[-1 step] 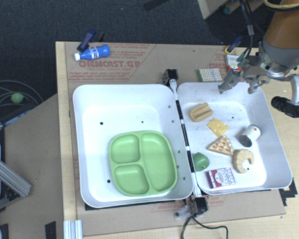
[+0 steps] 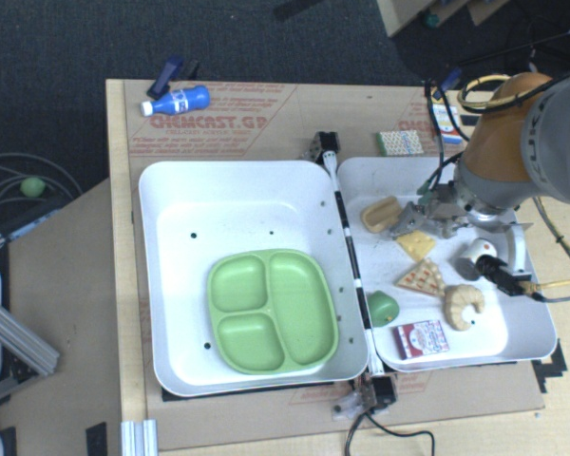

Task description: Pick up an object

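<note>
I am watching the end effector (image 2: 418,215) hanging low over the far part of the right-hand shallow white bin (image 2: 527,345). From this slanted angle I am not able to tell whether it is released or clenched. The grey arm with its orange band (image 2: 499,141) is reaching in from the right above it.

Just beside the end effector, on its left, I am seeing a tan bread-shaped piece (image 2: 382,214) lying on the bin floor. Just in front of the end effector a pale yellow wedge (image 2: 416,245) is lying, and I am unable to say whether either piece is touching the end effector.

Nearer the front, an orange-brown waffle-patterned triangle (image 2: 421,279) is sitting close to a beige croissant-shaped piece (image 2: 463,304). A rounded green piece (image 2: 383,306) is resting against the bin's left wall. A small red and white box (image 2: 421,338) is lying flat near the front edge.

In the left-hand shallow white bin (image 2: 171,207) a light green plastic plate with three compartments (image 2: 271,309) is sitting flat toward the front. A black clip (image 2: 325,144) is sitting at the far end of the seam where the two bins are meeting.

Both bins are resting on the brown counter (image 2: 123,255). At the counter's far left corner a blue and white bottle (image 2: 176,100) is lying on its side. A small speckled card (image 2: 401,142) is lying behind the right bin.
</note>
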You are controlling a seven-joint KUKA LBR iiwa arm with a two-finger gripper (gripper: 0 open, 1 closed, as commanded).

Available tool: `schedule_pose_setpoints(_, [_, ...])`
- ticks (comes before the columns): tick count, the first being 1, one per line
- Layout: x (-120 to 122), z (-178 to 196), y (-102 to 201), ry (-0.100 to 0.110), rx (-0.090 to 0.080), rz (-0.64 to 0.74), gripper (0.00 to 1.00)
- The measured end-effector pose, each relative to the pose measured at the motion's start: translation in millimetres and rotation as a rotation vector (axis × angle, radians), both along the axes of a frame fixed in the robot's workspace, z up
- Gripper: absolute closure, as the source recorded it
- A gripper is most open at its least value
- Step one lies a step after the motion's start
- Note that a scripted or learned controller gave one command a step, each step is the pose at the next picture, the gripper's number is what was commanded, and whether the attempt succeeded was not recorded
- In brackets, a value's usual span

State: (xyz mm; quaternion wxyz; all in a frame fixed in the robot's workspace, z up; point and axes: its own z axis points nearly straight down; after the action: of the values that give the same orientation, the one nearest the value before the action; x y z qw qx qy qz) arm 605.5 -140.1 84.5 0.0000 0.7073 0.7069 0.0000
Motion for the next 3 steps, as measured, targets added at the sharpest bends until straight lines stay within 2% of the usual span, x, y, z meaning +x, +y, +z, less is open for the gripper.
schedule_pose_setpoints(1, [-46, 0, 13, 0.002, 0.001, 0.0, 0.0])
schedule_pose_setpoints(2, [-67, 0, 8, 0.003, 0.002, 0.0, 0.0])
schedule_pose_setpoints(3, [-73, 0, 18, 0.003, 0.002, 0.0, 0.0])
